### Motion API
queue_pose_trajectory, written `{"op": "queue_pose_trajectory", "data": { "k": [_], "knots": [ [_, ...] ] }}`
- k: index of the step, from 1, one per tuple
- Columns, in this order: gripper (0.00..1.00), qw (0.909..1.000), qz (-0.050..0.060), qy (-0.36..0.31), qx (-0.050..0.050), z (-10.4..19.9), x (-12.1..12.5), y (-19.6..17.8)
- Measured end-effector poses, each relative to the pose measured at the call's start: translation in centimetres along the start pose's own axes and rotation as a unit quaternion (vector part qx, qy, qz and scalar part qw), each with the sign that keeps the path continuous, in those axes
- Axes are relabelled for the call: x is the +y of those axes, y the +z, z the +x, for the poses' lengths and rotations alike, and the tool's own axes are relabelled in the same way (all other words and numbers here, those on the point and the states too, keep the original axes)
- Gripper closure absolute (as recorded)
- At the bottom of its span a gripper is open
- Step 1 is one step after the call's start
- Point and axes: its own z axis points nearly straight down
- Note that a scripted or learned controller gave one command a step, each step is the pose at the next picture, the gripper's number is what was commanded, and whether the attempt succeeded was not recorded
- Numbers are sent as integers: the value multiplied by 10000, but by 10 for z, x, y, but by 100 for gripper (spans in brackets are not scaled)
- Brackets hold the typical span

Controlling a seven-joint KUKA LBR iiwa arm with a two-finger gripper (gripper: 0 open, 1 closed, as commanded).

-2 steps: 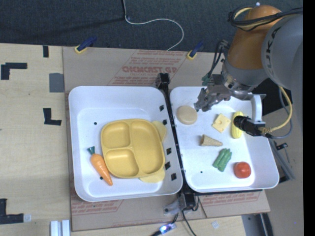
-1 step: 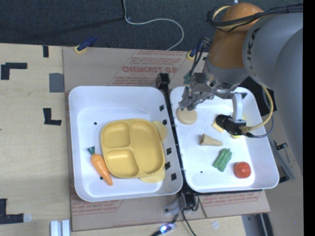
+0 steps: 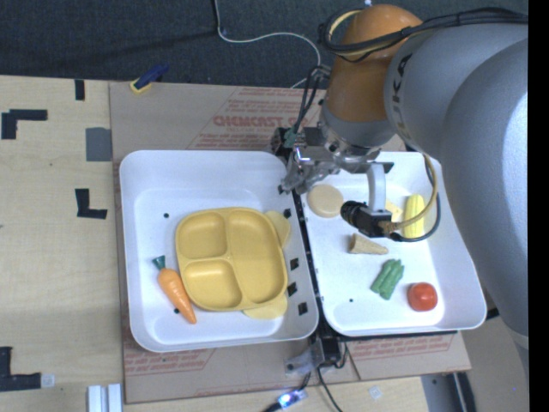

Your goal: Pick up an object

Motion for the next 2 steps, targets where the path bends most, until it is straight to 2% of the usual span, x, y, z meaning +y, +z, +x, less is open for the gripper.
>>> {"op": "queue_pose_trajectory", "data": {
  "k": [1, 2],
  "knots": [
    [100, 10000, 10, 3, -1, 45, -13, 12],
    [100, 10000, 7, 23, -7, 48, -22, 10]
  ]
}}
